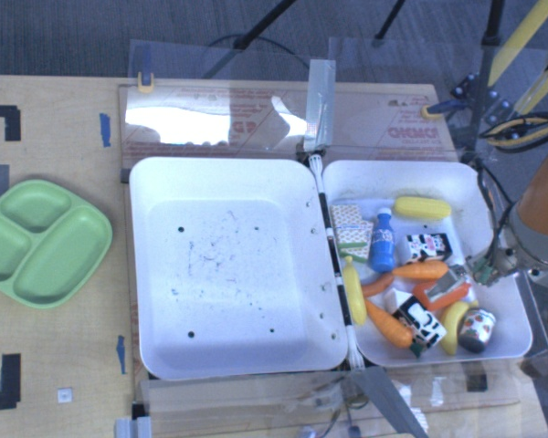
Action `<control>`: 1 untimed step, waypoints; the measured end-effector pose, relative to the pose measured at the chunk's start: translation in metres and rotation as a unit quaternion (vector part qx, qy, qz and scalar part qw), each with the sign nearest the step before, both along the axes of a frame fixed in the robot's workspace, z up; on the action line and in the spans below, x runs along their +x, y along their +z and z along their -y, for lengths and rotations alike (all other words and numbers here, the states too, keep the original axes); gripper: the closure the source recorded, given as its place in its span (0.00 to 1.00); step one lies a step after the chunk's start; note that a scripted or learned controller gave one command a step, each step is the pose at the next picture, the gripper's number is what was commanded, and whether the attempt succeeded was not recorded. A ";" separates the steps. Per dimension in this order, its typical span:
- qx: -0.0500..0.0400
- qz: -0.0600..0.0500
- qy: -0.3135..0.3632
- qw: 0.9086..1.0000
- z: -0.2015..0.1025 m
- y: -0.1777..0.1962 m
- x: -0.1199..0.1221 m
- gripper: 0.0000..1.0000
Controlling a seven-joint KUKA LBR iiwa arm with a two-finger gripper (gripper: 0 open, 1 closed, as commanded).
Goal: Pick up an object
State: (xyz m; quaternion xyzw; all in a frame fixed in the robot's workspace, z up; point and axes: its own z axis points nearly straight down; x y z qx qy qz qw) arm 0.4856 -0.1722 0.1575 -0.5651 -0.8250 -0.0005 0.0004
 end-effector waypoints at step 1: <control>-0.004 0.014 0.042 0.999 -0.004 -0.046 0.005 0.00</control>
